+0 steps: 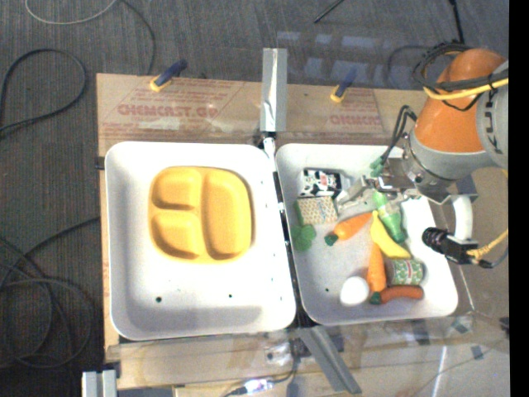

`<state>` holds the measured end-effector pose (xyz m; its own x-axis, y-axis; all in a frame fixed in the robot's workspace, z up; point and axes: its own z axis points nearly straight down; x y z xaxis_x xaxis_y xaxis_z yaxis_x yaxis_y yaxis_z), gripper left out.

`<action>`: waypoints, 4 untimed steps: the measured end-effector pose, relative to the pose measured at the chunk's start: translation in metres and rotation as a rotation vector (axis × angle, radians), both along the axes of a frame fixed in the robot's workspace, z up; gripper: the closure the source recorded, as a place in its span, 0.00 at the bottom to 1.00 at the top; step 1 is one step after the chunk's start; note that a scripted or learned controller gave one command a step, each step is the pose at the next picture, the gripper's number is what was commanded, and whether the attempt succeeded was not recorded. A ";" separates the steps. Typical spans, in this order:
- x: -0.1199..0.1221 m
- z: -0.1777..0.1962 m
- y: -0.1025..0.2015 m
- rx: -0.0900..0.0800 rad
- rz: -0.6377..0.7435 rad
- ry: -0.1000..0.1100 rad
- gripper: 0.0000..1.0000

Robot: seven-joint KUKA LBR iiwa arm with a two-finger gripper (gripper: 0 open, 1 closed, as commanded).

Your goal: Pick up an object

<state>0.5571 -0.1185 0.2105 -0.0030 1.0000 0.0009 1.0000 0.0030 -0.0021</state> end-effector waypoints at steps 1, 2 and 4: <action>-0.013 -0.120 -0.023 -0.002 0.027 -0.014 0.00; -0.021 -0.039 -0.023 -0.001 -0.028 -0.001 0.00; 0.004 -0.110 -0.009 -0.003 0.025 -0.016 1.00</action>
